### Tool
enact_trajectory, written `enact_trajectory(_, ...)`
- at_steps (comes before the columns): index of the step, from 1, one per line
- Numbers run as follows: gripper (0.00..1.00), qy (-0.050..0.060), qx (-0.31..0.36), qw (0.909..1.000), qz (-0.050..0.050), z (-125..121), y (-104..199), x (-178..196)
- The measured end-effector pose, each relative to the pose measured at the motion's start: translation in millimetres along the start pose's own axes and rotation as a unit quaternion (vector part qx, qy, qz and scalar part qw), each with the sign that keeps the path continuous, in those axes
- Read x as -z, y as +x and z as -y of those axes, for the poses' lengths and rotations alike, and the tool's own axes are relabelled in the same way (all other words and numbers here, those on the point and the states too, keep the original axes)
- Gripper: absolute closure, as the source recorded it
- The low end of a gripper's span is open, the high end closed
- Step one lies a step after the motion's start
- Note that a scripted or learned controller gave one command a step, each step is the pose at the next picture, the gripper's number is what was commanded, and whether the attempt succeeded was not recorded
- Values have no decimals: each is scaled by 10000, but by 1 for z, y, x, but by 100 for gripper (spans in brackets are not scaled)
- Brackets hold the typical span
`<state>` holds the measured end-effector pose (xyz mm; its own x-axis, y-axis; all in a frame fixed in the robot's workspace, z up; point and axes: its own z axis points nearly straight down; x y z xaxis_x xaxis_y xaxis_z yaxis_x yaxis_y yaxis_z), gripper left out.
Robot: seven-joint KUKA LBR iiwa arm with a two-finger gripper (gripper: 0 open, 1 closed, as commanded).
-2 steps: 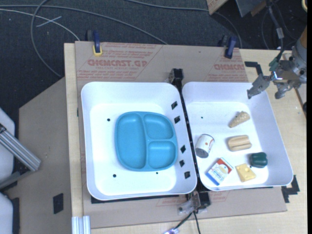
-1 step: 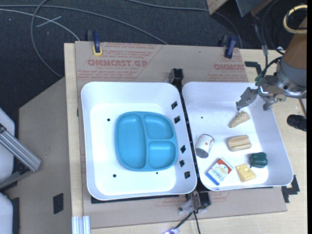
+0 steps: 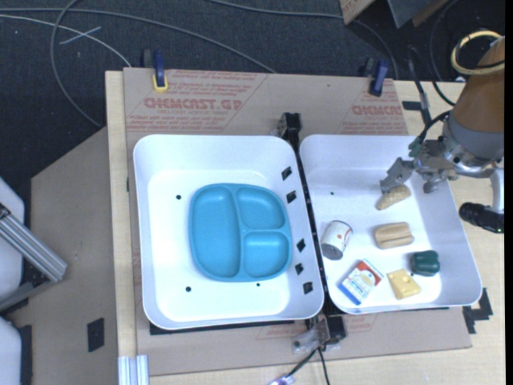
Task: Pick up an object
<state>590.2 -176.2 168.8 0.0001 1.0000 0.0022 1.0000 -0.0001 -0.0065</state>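
My gripper (image 3: 414, 181) hangs over the back of the right bin (image 3: 449, 215), reaching in from the right. Its two grey fingers stand apart, so it is open with nothing between them. A small tan piece (image 3: 393, 200) lies just below and in front of the left finger (image 3: 396, 175); whether they touch I cannot tell. Nearer the front lie a tan block (image 3: 393, 235), a white can (image 3: 337, 240) on its side, a dark green object (image 3: 424, 262), a yellow wedge (image 3: 403, 284) and a colourful packet (image 3: 360, 281).
The left bin (image 3: 160, 167) holds a blue divided plate (image 3: 239, 232). A black clip strip (image 3: 295, 207) runs between the bins. Cardboard (image 3: 200, 99) lies under both bins, with clamps at its back edge. Bare floor shows at the right bin's back left.
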Motion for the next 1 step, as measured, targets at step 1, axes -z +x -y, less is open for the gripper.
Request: enact_trajectory(1, 0, -1, 2, 10000, -1, 2, 1, -42)
